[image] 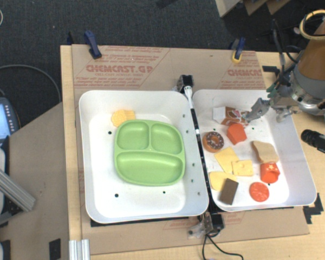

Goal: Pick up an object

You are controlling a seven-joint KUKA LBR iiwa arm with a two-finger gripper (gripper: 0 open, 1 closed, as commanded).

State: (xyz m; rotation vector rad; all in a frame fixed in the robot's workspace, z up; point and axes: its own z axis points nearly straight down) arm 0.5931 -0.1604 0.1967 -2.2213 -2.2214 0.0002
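The gripper (255, 111) hangs over the far part of the right bin (302, 172), reaching in from the right; I cannot tell if it is open or closed, and nothing can be seen in it. Just beside its tip, on the side away from the arm, lies a small red and white packet (231, 114); a little nearer than the gripper sits an orange block (236, 134); past that block, toward the middle divider, rests a brown donut (213, 141). Nearer still than the gripper lie a tan bread piece (265, 151), yellow cheese slices (229, 161), a red pepper (270, 173), a red tomato (259, 191) and a dark brown bar (228, 191); all of these are in the right bin. Far from the gripper, the left bin (92, 145) holds a green tray (149, 152) with three parts; a yellow waffle (123, 116) touches the tray's far corner. Both bins sit on the desk (146, 64).
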